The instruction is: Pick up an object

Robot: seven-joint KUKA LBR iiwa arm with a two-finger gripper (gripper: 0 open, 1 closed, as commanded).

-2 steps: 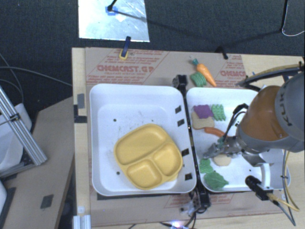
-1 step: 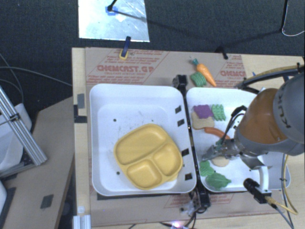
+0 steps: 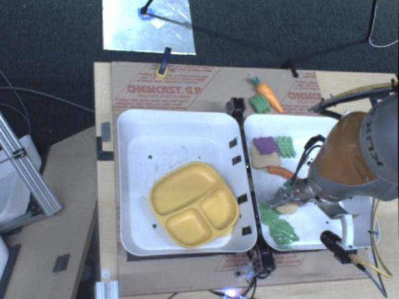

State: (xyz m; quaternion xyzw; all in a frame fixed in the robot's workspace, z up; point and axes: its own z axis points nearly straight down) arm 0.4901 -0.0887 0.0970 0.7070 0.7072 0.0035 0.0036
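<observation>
The right bin [image 3: 259,124] holds several toy foods. A purple piece [image 3: 265,145] lies beside a green ridged piece [image 3: 285,146] at its far left. Below them is a tan slice [image 3: 263,160] and an orange stick [image 3: 280,172]. Two green leafy pieces [image 3: 268,215] [image 3: 283,232] sit in the near left corner. My gripper [image 3: 287,198] hangs low over the bin's left half, right above a small tan piece [image 3: 287,209]. The arm's grey and orange body [image 3: 346,157] hides the bin's right half.
The left bin [image 3: 134,129] holds a yellow divided plate [image 3: 194,203]. A toy carrot [image 3: 269,94] and a green piece [image 3: 259,104] lie on the cardboard behind the right bin. A metal sheet [image 3: 148,17] lies on the floor at the back.
</observation>
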